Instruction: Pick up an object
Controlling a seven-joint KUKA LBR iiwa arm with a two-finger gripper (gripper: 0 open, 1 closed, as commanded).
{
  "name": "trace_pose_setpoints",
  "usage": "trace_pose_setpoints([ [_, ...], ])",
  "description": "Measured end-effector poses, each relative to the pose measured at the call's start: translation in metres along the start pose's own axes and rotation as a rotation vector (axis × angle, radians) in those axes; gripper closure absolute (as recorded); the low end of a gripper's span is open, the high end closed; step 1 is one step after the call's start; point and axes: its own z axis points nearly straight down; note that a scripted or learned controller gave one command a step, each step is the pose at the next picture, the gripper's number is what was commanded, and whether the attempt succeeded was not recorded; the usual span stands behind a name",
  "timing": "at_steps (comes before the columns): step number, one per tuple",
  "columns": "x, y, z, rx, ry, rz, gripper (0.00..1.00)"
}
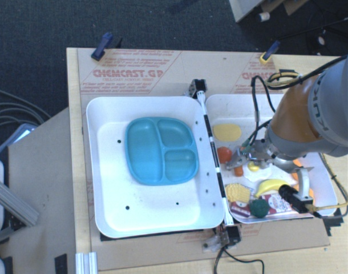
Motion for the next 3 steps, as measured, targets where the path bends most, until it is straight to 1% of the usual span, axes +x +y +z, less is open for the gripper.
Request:
trace_pose_setpoints([
  [1, -0.002, 0.0017, -0.0119, -0.008, -0.005, 0.002, 1.0],
  [2, -0.0015, 0.0003, -0.0103, -0.003, -0.004, 0.002, 0.0],
  [3, -0.0014, 0.0006, -0.02, -0.005, -0.004, 0.002, 1.0],
])
